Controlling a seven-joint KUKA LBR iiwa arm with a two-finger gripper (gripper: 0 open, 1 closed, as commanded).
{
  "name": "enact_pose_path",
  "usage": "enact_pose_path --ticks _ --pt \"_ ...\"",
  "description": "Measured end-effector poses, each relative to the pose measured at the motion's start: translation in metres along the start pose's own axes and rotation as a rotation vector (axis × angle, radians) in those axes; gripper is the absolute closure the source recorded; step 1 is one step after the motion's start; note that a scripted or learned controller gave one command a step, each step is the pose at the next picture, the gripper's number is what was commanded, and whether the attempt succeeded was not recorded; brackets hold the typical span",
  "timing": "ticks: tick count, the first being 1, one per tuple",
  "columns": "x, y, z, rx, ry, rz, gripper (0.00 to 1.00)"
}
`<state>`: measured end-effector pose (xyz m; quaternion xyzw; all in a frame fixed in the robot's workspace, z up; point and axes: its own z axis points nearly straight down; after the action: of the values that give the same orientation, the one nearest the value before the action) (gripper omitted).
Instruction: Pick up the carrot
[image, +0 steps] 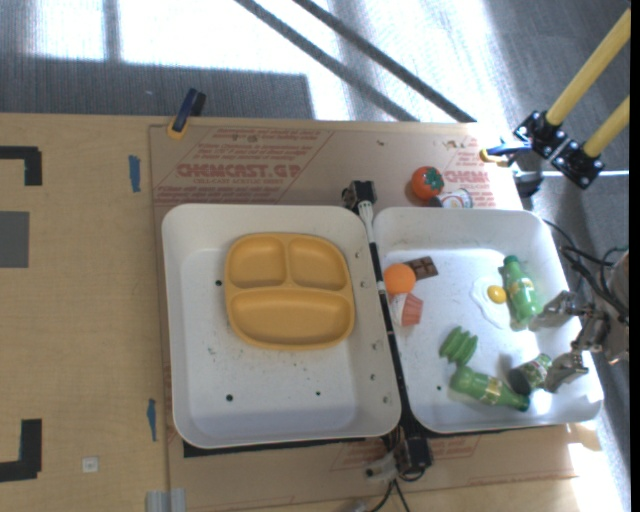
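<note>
From the camera view above the bench, two shallow white bins sit side by side on a cardboard-covered top, the left bin (190, 400) bearing a yellow divided plate (290, 288) set toward its twelve o'clock half, the three compartments bare. The right bin (575, 405) holds the toys. The carrot (402, 292) lies at about nine o'clock in that bin, hard against the wall it shares with the left bin, its round orange head uppermost in the frame and its paler tapered part pointing toward six o'clock; a small brown chocolate piece (425, 267) lies just beside it at its two o'clock. A fried egg toy (494, 298) and a green bottle (519, 290) rest near three o'clock, a green ridged vegetable (459, 344) near the centre, and a second green bottle (487, 388) at five o'clock. The gripper (563, 340) reaches in over the bin's three-to-four o'clock rim, its two fingers spread wide with nothing between them, well apart from the carrot. I judge the pick has not begun: the carrot's place tight to the wall leaves little room for a finger on that side. Outside the bins, a tomato toy (427, 183) sits at twelve o'clock on the cardboard.
</note>
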<state>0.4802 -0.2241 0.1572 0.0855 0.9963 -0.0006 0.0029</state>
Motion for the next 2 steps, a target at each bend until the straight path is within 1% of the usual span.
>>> enact_pose_path --ticks 1,2 --pt "-0.002 0.001 -0.011 -0.001 -0.007 0.002 1.00" --pt "0.000 0.000 -0.030 0.000 0.000 0.373 1.00"
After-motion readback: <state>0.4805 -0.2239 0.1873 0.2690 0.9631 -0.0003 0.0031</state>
